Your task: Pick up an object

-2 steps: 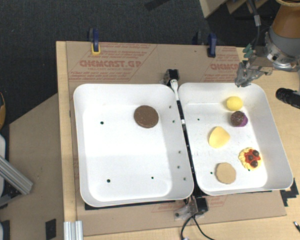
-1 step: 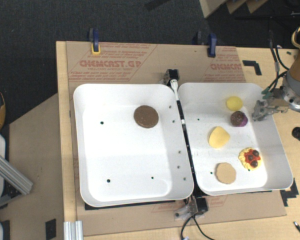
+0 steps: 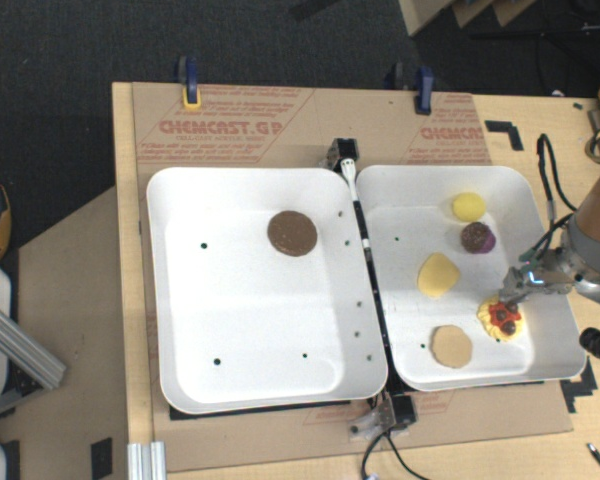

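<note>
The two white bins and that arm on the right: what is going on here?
A robot arm reaches in from the right, its gripper low over the right bin, just above a yellow and red item. Four other items lie there untouched: a yellow ball, a purple ball, a yellow piece, a tan disc. The left bin holds a brown disc.

Even overhead light; white bins [image 3: 250,388] glare slightly; soft shadows, mild blur.

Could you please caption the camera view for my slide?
Gripper above a yellow-and-red toy in the right bin; a brown disc in the left bin.
</note>
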Controlling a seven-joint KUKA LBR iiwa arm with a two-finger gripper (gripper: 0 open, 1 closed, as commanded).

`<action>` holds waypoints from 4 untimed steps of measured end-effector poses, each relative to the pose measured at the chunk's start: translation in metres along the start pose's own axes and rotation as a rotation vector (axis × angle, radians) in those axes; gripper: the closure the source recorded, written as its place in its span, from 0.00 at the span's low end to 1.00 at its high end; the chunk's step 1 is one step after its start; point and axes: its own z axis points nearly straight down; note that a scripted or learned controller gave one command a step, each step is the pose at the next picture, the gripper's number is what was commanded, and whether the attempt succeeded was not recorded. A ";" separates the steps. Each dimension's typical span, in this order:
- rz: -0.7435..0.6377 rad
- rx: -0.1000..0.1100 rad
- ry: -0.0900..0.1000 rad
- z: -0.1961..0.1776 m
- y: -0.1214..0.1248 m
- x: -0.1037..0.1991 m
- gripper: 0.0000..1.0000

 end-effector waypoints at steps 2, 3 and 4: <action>-0.004 -0.026 -0.009 -0.006 -0.027 0.006 1.00; -0.013 -0.015 -0.002 -0.051 -0.031 0.103 1.00; -0.012 -0.023 -0.007 -0.018 0.104 0.107 1.00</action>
